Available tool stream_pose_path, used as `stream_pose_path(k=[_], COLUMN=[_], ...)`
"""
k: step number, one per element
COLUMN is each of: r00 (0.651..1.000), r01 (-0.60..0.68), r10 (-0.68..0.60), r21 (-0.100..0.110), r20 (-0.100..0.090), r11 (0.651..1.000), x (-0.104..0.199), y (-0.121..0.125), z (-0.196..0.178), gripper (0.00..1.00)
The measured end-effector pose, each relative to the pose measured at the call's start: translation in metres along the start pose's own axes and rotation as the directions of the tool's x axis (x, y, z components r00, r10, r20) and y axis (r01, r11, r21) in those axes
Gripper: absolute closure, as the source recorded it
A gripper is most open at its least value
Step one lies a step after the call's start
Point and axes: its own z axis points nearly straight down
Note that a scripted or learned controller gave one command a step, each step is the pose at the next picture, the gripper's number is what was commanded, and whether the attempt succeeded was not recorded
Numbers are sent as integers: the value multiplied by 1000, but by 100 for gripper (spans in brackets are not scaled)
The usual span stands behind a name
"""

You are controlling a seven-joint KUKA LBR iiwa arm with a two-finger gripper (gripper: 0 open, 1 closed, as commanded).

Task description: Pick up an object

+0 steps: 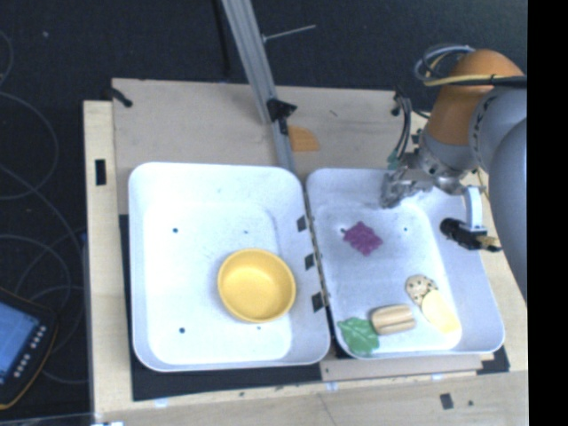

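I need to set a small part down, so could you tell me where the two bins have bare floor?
The left bin is bare along its back and left side, away from the yellow bowl. In the right bin, open floor lies between the purple piece and the front cluster. That front edge is crowded: green piece, tan roll, yellow piece. The gripper sits over the back.

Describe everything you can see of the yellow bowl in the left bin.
The yellow bowl is round and shallow, a plain matte yellow that looks like plastic, with a slightly paler rim. It sits upright, open side up, with nothing visible inside. It rests on the floor of the left bin, toward that bin's lower right part, close to the wall shared with the right bin but apart from it. Nothing else touches it.
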Motion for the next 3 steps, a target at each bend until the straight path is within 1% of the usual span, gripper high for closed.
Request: stream_pose_path(k=[1,2,3], r00=[1000,1000,1000], r01=[0,1,6], r10=[0,-1,-6], r21=[-5,-4,1], r20=[-7,-7,-10], r11=[1000,1000,1000], x=[-7,-9,46], y=[0,2,-8], z=[-63,-109,-123], gripper=[100,100,100])
